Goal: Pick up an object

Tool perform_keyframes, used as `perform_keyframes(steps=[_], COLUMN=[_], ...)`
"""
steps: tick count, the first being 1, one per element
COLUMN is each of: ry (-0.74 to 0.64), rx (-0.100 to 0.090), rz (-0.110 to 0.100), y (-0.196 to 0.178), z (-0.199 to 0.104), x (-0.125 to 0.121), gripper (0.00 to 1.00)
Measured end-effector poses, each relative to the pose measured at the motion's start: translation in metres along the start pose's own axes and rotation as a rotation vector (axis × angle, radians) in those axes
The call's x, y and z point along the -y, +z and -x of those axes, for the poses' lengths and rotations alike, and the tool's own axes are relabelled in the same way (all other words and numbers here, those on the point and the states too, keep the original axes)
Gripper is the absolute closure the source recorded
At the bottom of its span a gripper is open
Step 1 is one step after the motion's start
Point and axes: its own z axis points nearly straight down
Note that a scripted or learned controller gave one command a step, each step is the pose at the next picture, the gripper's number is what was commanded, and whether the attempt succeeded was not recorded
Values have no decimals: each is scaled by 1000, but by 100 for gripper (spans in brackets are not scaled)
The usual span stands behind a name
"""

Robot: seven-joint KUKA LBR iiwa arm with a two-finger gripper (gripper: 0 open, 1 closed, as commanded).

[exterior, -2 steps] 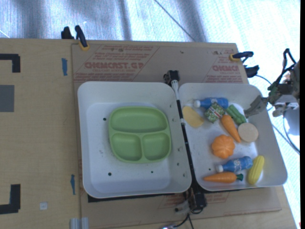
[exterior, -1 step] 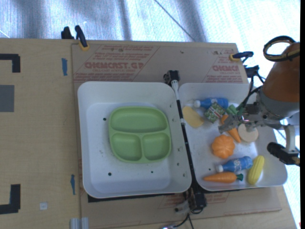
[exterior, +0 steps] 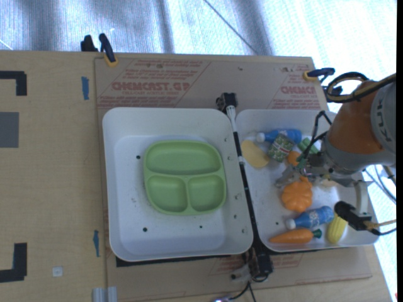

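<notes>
Down in the crowded right white bin (exterior: pixel 261 228), fingers (exterior: pixel 301 168), state untellable, are hovering beside the round orange pumpkin (exterior: pixel 296 195); "CHEMCAST GP" is showing on the brown worktop sheet (exterior: pixel 157 74).

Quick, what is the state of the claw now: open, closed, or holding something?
Claw: cannot be told; it sits low in the right bin, just above the orange pumpkin.

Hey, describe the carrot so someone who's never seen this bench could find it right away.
Look at the right-hand white bin, the one crowded with toy food. Along its near edge lies the carrot, on its side, beside a blue bottle and a yellow corn cob. It is long, tapered and orange with a green tip, unlike the round orange pumpkin.
</notes>
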Motion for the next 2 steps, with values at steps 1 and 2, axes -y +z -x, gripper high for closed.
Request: perform_keyframes(steps=[1,2], ry=[0,-2], rx=[2,-1], rz=[4,-2], y=[-11,-136], z=[0,-79], x=[-1,27], gripper=[100,100])
